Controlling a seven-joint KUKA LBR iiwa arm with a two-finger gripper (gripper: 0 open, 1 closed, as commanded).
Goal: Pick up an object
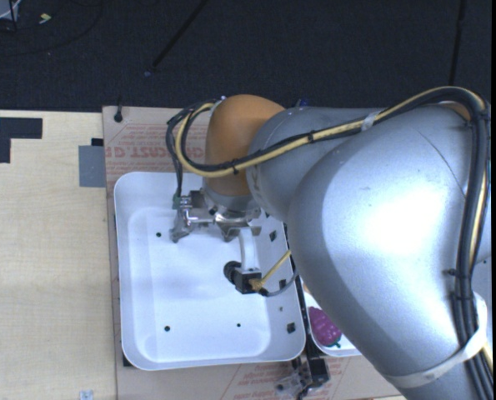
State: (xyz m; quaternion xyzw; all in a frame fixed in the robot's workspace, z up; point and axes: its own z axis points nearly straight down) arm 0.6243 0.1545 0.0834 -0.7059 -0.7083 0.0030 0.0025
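My gripper [204, 223] hangs over the far part of the left white bin [139, 307], just under the orange band of the wrist. The arm's bulk covers it from above, and nothing can be seen held by it. A small magenta object [323, 326] lies in the right bin [348, 350], at the near edge of what the arm leaves visible. The large grey arm hides most of that bin.
The left bin's floor shows a few small dark dots. The two bins sit on a cardboard sheet [147, 144] on a pale wooden bench [39, 248]. Dark and grey patches [90, 165] mark the bench at the far left.
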